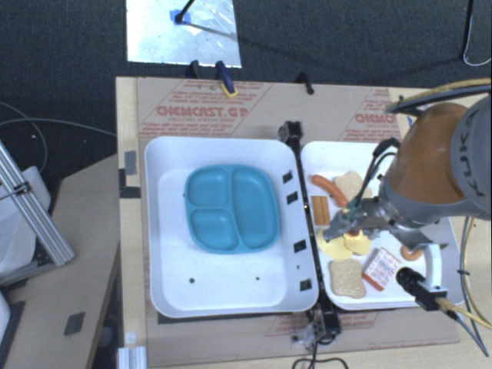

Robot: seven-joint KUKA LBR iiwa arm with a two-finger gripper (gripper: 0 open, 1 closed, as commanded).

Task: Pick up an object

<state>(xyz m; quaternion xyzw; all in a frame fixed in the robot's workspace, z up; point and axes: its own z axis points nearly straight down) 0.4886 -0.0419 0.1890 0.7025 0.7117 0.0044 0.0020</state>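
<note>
Orange-banded arm is nearest the lens, filling the right side of the frame over the right bin.

Left to right:
- Far left: aluminium frame rails slant over a tan side table.
- Upper left of centre: shiny foil-like sheet on the dark floor, with a small blue piece on it.
- Cardboard sheet with red print lies under both bins; a blue-and-yellow clamp sits at its top edge.
- Left bin, white: holds a blue divided plate with three compartments, roughly centred.
- Black clips run down the seam between the bins.
- Right bin, white: toy food. Orange-red sausage in the upper left part, pale bread-like piece just right of it. Small orange-brown block near the left wall. Yellow pieces mid-bin. Toast slice at the lower left, red-and-white packet just right of it. Small orange item partly under the arm.
- Gripper sits low over the yellow pieces, mid-bin. Fingertips are dark and blend into the clutter, so I cannot tell whether it is open or closed, or whether it has anything.
- Black cable fitting at the lower right of the bin.
</note>
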